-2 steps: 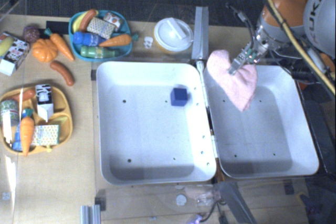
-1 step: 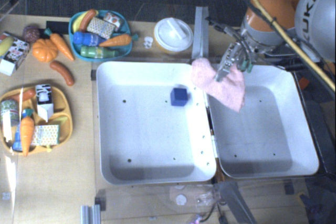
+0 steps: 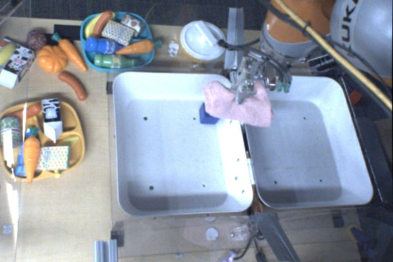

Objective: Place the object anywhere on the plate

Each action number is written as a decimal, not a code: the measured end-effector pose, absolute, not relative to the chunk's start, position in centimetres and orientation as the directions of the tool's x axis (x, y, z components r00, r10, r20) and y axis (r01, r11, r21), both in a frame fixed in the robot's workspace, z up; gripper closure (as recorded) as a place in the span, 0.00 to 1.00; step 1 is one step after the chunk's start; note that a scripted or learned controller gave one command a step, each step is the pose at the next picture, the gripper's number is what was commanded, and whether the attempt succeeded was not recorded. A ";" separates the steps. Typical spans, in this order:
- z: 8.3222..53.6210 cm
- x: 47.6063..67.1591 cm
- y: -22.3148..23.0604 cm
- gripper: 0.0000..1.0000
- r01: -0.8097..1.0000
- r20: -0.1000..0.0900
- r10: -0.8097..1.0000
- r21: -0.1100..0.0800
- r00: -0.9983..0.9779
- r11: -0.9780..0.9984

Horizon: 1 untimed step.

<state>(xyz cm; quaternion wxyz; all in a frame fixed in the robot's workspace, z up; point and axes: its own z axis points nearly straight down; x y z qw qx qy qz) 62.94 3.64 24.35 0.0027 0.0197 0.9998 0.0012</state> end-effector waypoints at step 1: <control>24.7 61.0 8.5 1.00 -0.002 -0.005 -0.002 0.003 -1.000 1.000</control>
